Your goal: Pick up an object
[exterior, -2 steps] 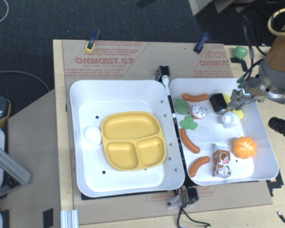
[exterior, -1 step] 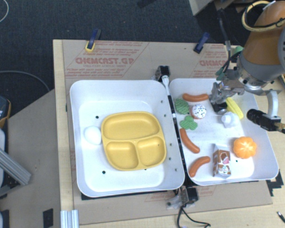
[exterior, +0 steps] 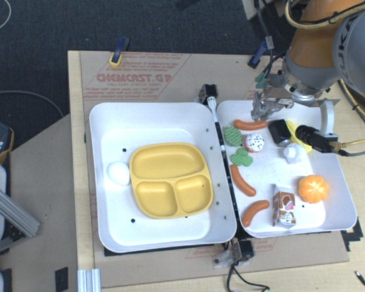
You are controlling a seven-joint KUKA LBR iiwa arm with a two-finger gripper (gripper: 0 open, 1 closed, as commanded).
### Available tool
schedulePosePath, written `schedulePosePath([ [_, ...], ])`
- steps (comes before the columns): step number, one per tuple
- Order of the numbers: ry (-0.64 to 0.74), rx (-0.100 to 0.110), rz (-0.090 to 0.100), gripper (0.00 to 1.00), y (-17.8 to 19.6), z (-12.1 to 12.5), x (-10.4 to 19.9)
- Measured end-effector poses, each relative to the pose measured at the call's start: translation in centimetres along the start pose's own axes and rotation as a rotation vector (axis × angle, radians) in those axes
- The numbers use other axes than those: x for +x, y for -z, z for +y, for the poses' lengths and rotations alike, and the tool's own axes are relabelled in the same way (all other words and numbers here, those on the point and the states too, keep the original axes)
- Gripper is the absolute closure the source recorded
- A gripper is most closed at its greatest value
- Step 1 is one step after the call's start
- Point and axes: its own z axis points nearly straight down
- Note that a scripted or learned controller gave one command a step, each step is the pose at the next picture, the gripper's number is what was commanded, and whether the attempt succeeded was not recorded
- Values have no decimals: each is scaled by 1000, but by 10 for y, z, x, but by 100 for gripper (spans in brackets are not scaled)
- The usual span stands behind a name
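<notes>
Orange sausage (exterior: 250, 125) is lain just beneath the gripper (exterior: 264, 109), which is poised low for a grasp, though its opening cannot be told.

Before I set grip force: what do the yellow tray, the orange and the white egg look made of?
Yellow tray: likely moulded plastic, smooth with a soft sheen and rounded compartments. Orange: probably toy plastic or rubber, evenly coloured, dull gloss. White egg: smooth, faintly shiny, plastic or real shell; can't tell.
</notes>
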Motion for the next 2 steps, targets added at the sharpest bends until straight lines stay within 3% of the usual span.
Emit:
schedulePosePath([
  [1, -3, 1, -1, 100, -12, 35, 24],
  [2, -6, 7, -1, 100, -12, 29, 28],
])
